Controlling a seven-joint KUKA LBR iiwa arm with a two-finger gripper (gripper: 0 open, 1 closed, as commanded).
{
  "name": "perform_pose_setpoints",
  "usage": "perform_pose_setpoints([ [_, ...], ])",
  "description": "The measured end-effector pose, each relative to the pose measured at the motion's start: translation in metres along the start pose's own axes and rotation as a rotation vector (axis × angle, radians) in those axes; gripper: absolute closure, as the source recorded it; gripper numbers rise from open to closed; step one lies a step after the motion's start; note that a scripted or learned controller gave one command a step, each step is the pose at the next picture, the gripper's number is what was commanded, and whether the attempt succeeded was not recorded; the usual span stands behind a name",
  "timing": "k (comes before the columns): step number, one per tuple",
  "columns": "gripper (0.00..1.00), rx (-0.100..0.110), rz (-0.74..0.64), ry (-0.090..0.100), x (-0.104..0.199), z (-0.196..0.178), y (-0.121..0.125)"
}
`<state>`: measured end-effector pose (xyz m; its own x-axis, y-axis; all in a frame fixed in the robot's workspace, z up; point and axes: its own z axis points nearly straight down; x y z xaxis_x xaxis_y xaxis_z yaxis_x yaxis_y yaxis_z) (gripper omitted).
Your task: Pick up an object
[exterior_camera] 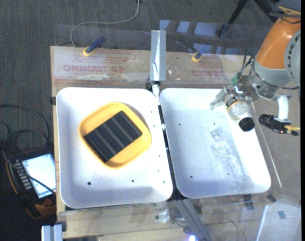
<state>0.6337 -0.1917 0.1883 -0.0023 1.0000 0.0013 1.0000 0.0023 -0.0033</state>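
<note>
A yellow rounded-square object [92, 122] with a black ridged top lies tilted in the middle of the left bin [74, 185]. A clear, glassy piece of plastic [224, 151] lies in the right bin [192, 129], right of its middle and hard to make out against the white floor. My gripper [224, 98] hangs over the far right corner of the right bin, well above and behind the clear piece. Nothing is visibly held in it. The grey arm with its orange band [277, 44] reaches in from the upper right.
A metal divider strip [156, 59] stands at the back between the two bins. Two yellow clamps [93, 45] [196, 56] sit on the bench's back board. A tablet with cables [34, 172] lies on the floor to the left.
</note>
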Motion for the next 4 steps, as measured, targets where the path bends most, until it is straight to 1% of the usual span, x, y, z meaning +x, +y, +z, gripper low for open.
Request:
perform_pose_setpoints([
  [1,0.00,-0.002,-0.152,-0.005,-0.032,0.008,0.017],
  [2,0.00,-0.003,-0.234,-0.006,-0.030,-0.010,0.035],
  [3,0.00,-0.004,-0.452,0.000,-0.030,0.086,-0.032],
  [4,0.00,-0.014,-0.415,0.000,-0.027,0.097,-0.004],
])
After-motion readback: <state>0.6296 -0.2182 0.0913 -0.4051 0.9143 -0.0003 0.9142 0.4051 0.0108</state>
